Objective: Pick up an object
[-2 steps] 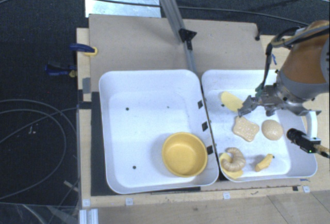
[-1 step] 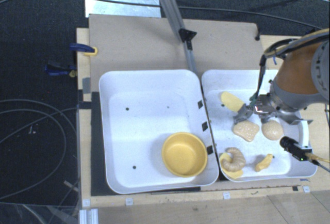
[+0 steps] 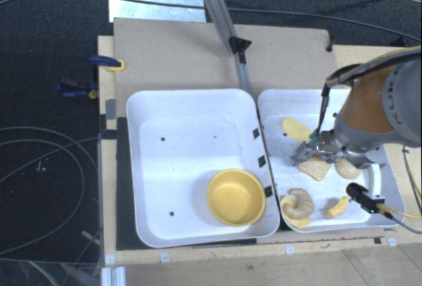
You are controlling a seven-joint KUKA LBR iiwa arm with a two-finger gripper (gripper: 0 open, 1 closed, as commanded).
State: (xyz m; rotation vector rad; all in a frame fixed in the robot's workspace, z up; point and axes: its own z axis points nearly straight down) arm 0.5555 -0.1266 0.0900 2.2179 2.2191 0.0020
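My gripper (image 3: 305, 154) is low in the right bin (image 3: 277, 107), reaching in from the right under the grey and orange arm (image 3: 372, 107). Its tip sits at the left upper edge of a tan bread-like piece (image 3: 316, 169), and it looks to touch it. A second tan lump (image 3: 347, 169) lies just right of that, partly under the wrist. A yellow flat piece (image 3: 295, 127) lies above the gripper. A pale curled pastry-like thing (image 3: 298, 204) and a small yellow wedge (image 3: 337, 207) rest near the bin's front.
The left bin (image 3: 165, 113) holds a yellow bowl (image 3: 236, 196) at its front right. A grey pole (image 3: 217, 8) slants down from the top to the divide between the bins. A black cable with a plug (image 3: 364, 199) hangs off the wrist over the right bin's front.
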